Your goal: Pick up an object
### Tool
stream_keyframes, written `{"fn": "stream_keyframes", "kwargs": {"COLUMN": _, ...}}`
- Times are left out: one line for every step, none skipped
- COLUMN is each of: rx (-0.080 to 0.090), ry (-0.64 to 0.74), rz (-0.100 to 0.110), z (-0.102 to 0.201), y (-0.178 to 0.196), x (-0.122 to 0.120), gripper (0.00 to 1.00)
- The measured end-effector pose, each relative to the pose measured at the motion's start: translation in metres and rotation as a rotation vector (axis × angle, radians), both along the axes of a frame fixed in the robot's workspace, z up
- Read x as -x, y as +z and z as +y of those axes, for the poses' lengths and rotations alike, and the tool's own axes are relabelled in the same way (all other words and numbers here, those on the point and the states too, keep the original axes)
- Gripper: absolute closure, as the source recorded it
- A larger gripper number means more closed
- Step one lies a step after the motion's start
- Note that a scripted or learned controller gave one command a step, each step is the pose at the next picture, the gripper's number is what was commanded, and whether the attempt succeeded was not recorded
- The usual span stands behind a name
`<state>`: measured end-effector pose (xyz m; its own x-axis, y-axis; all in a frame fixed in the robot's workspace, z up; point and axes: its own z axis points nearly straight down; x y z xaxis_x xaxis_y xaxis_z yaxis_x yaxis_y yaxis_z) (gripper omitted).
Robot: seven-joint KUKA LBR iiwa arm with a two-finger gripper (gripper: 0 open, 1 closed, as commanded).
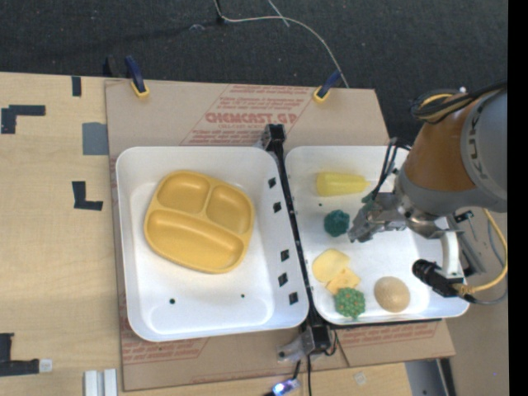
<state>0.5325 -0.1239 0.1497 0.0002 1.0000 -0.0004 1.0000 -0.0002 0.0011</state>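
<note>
The wooden bench bears a cardboard sheet, clamped at its far edge, under two white bins.

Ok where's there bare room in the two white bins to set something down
Left bin: bare floor runs below and right of the yellow divided plate. Right bin: crowded; the gripper hangs beside the dark green ball, with the yellow block behind and the tan egg and green broccoli in front.

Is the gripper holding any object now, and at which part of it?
Nothing is held. The gripper hovers in the right bin, just right of the dark green ball, with no object between its fingers.
</note>
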Motion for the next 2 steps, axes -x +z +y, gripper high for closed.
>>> {"fn": "stream_keyframes", "kwargs": {"rx": 0.001, "ry": 0.0, "rz": -0.001, "z": -0.011, "y": 0.052, "x": 0.001, "gripper": 1.0}}
{"fn": "stream_keyframes", "kwargs": {"rx": 0.0, "ry": 0.001, "rz": -0.001, "z": -0.011, "y": 0.106, "x": 0.01, "gripper": 1.0}}
